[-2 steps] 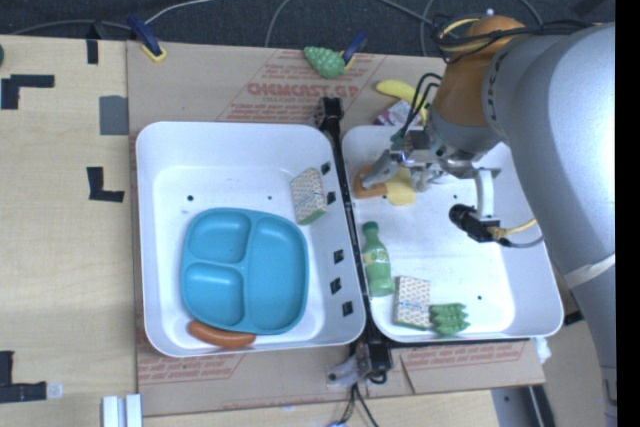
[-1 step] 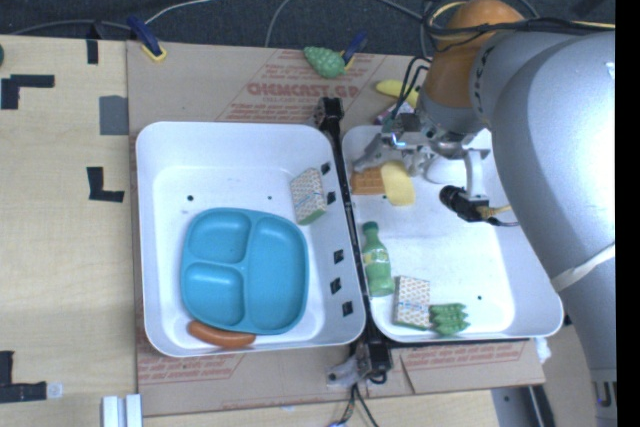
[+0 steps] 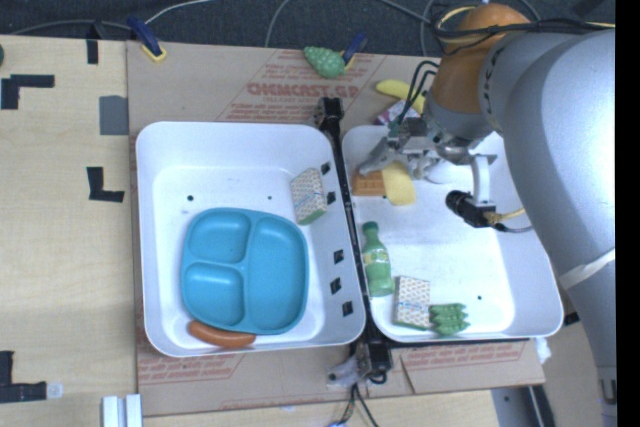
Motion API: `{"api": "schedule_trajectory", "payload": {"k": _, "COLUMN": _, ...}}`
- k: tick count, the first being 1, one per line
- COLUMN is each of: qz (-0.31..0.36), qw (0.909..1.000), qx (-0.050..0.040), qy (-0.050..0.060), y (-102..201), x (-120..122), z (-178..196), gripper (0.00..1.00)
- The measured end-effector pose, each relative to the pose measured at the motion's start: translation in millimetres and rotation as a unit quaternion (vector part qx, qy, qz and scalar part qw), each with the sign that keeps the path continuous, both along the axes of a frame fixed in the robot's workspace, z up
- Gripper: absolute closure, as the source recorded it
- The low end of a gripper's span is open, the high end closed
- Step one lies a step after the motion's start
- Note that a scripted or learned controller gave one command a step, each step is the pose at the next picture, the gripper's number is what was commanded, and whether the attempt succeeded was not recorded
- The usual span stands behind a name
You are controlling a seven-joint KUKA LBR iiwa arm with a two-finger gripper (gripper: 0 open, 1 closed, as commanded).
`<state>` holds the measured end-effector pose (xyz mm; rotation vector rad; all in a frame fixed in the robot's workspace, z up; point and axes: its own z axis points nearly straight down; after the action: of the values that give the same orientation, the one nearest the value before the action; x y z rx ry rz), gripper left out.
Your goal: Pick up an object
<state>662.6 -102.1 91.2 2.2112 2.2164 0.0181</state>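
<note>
Looking down at a slant, you see two shallow white bins side by side on a cardboard-covered bench. Your grey arm (image 3: 560, 145), with its orange band (image 3: 465, 65), reaches in from the right and bends down over the far end of the right bin (image 3: 500, 260). Its gripper (image 3: 405, 155) hangs low just above a pale yellow object (image 3: 399, 185) and an orange piece (image 3: 368, 184) lying beside it against the bin's left wall; whether the gripper is spread or pressed together cannot be told, and nothing can be seen between its tips.

Nearer you in the same bin, a green bottle (image 3: 376, 258) lies along the left wall. A patterned packet (image 3: 411, 301) and a small green toy (image 3: 449, 318) sit touching near the front edge.

Over in the left bin (image 3: 160, 215), a blue divided plate (image 3: 244, 269) rests on the floor, with an orange sausage (image 3: 221, 335) at its front rim and another patterned packet (image 3: 309, 194) tilted beside the right wall.

Beyond the bins, a green object (image 3: 324, 61) and a yellow item (image 3: 400, 91) lie on the cardboard.
</note>
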Motion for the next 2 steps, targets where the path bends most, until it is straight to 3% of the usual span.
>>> {"api": "schedule_trajectory", "payload": {"k": 1, "qz": -0.001, "qw": 1.0, "qx": -0.0012, "qy": 0.005, "y": 6, "x": 8, "z": -2, "gripper": 0.0}}
{"api": "schedule_trajectory", "payload": {"k": 2, "qz": -0.001, "qw": 1.0, "qx": -0.0015, "qy": 0.0, "y": 4, "x": -3, "z": -1, "gripper": 0.0}}
